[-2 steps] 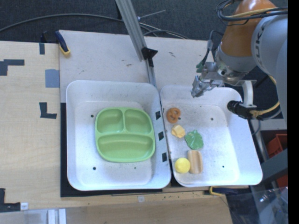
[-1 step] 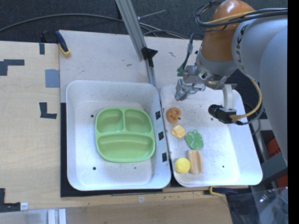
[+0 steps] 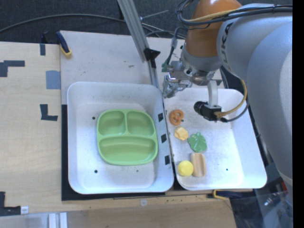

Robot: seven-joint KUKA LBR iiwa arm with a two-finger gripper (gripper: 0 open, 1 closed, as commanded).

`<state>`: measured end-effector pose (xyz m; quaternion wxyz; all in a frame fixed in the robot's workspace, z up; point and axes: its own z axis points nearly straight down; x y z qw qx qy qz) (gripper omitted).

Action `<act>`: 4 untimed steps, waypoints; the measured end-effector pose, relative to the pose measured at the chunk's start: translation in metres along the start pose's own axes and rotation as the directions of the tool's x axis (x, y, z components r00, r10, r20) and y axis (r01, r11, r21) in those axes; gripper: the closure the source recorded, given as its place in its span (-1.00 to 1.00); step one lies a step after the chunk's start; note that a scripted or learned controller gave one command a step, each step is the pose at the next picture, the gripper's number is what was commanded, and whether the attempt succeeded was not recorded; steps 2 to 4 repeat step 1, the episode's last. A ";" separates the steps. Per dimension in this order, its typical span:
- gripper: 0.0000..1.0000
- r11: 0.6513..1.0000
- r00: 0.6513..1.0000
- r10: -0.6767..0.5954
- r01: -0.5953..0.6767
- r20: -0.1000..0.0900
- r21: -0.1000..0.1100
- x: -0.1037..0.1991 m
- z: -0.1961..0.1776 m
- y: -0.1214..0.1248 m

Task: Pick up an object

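Grey robot arm (image 3: 266,65) with an orange band (image 3: 209,18) reaches in from the right; its hand (image 3: 171,87) hovers over the right bin's (image 3: 237,170) far left corner, and whether it is clenched or released cannot be told. Below the hand lie an orange piece (image 3: 176,117), a yellow chunk (image 3: 181,134), a green leaf (image 3: 197,142), a yellow ball (image 3: 185,168) and a tan roll (image 3: 198,164). Left of them, a green divided plate (image 3: 127,137) sits in the left bin (image 3: 80,127).
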<state>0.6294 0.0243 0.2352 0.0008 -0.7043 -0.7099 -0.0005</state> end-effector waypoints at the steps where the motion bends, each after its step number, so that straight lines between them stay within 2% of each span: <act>1: 1.00 1.000 1.000 0.001 -0.001 0.001 0.001 0.049 0.010 0.008; 4: 1.00 1.000 1.000 0.001 -0.001 0.001 0.001 0.049 0.010 0.008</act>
